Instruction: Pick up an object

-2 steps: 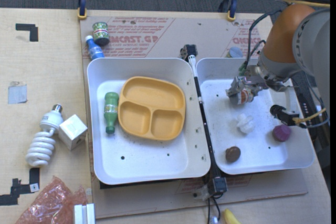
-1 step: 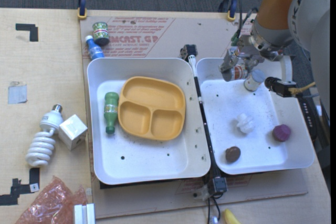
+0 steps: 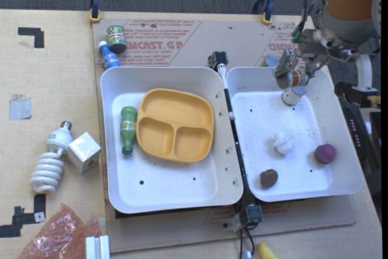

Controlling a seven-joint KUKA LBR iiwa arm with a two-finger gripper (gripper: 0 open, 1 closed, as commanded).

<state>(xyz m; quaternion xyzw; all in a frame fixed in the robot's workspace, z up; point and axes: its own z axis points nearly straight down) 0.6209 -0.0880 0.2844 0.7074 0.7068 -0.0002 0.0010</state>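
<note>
My gripper [image 3: 295, 74] hangs over the far edge of the right bin [image 3: 345, 182], with the orange-banded arm behind it. Between its dark fingers [image 3: 282, 71] sits a small cylinder with a red and white label [image 3: 296, 78]; its pale round end [image 3: 291, 97] points down toward the bin floor, and it looks lifted off that floor. Lower in the same bin lie a white crumpled lump [image 3: 282, 142], a purple ball [image 3: 325, 153] and a brown rounded piece [image 3: 268, 178].
The left bin [image 3: 115, 185] holds a yellow divided plate [image 3: 176, 125] and a green bottle [image 3: 128, 129]. Left of the bins lie a spiral bulb [image 3: 48, 162], a white cube [image 3: 84, 151], a red mesh bag [image 3: 60, 233], a green can [image 3: 116, 35] and a blue bottle [image 3: 109, 58].
</note>
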